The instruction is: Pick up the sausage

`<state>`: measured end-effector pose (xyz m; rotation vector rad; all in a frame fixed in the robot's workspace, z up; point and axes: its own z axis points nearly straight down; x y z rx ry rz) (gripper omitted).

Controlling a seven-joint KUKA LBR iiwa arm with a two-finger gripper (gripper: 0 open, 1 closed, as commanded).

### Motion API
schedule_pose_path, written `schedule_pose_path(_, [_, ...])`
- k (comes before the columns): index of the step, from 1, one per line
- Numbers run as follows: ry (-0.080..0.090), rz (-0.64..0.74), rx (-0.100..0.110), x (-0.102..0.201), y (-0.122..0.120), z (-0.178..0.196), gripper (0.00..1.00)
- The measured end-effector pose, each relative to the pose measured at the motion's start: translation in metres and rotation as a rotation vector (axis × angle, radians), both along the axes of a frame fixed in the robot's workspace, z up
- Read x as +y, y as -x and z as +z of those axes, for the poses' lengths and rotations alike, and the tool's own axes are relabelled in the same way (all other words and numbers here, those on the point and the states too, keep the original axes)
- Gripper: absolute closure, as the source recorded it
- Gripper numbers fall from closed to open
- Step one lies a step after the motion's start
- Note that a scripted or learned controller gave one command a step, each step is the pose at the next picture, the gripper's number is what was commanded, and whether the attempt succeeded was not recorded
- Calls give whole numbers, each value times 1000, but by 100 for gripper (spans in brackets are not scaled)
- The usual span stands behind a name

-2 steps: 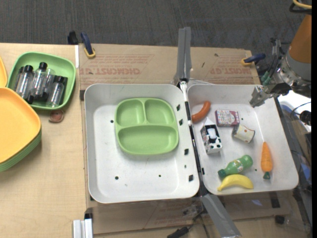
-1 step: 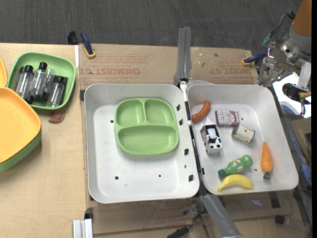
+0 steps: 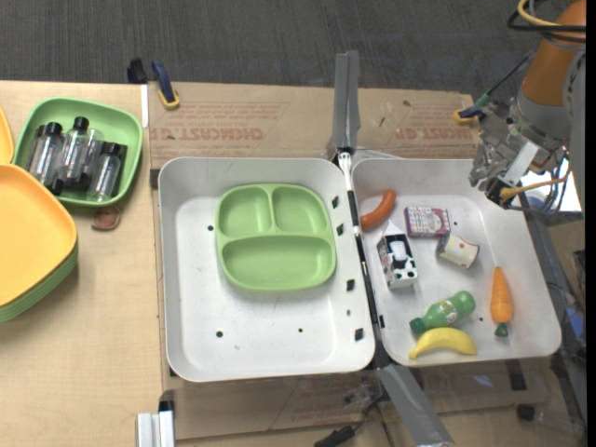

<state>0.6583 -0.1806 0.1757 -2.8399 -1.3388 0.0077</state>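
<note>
- The sausage (image 3: pixel 377 209) lies at the right bin's (image 3: pixel 540 343) upper-left corner, tight against the wall, which may cramp a grasp.
- The gripper (image 3: pixel 495 177) hovers over the bin's far-right edge, well apart; whether it is open, I cannot tell.

Grey robot arm (image 3: pixel 559 110) with an orange band and yellow cable loop above its dark metal end effector (image 3: pixel 494 177), trailing thin wires.

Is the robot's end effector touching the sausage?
Apart. The camera view shows the end effector at the right bin's far right edge, with bare white floor between it and the sausage.
</note>
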Motion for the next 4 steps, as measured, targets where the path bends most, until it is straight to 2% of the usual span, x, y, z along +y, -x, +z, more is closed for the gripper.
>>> schedule_pose_path(2, [2,10,6,1,0,16,100])
schedule_pose_path(3, [3,-677,-1,-18,59,72,100])
schedule_pose_path(4, [5,-672,5,-18,59,79,100])
